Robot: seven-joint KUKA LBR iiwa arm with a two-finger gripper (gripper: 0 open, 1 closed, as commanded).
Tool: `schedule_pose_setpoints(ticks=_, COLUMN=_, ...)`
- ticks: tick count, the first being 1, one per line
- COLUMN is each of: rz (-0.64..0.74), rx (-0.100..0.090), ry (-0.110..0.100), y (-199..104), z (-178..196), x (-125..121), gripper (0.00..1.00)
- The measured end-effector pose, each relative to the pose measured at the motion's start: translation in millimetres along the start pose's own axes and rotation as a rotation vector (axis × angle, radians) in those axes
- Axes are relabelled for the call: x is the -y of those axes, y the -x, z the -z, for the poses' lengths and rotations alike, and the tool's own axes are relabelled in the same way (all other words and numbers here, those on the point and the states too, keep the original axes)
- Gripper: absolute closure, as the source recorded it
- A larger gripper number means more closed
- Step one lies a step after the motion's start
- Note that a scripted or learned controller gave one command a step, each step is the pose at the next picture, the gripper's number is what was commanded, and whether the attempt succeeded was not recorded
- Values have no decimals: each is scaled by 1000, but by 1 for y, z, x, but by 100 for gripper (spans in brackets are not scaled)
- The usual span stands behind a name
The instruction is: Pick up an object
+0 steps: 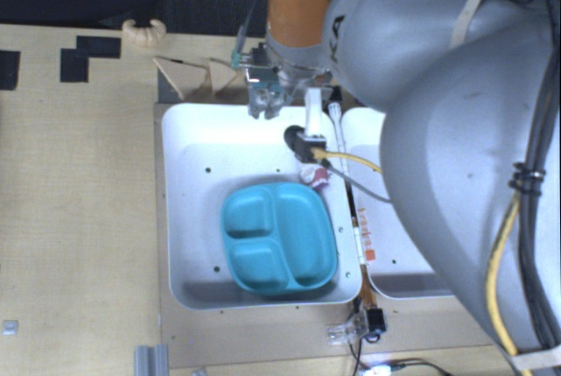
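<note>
Gripper (266, 102) at bin's (188, 146) 12 o'clock; finger state indeterminable. Blue tray (279, 236) at 6: descend centred on its rim.

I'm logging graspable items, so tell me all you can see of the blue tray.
The blue tray is a rounded, turquoise, plastic-looking dish split into three compartments: two smaller ones on its left side, one long one on the right. It lies flat, right side up, in the left bin, toward the bin's near wall. A small pinkish item sits by its far right corner; contact unclear.
</note>
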State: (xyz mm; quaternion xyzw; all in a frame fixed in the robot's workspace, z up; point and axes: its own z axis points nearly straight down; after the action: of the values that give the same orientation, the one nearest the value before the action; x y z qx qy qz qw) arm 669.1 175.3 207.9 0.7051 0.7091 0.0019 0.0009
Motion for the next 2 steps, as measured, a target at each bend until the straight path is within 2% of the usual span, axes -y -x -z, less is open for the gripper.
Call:
schedule_pose_setpoints(ticks=1, rz=0, rx=-2, ry=-2, y=-54, z=8, x=63, gripper=100)
schedule_pose_setpoints(ticks=2, rz=-5, rx=0, ry=-5, y=-42, z=-4, x=183, gripper=100)
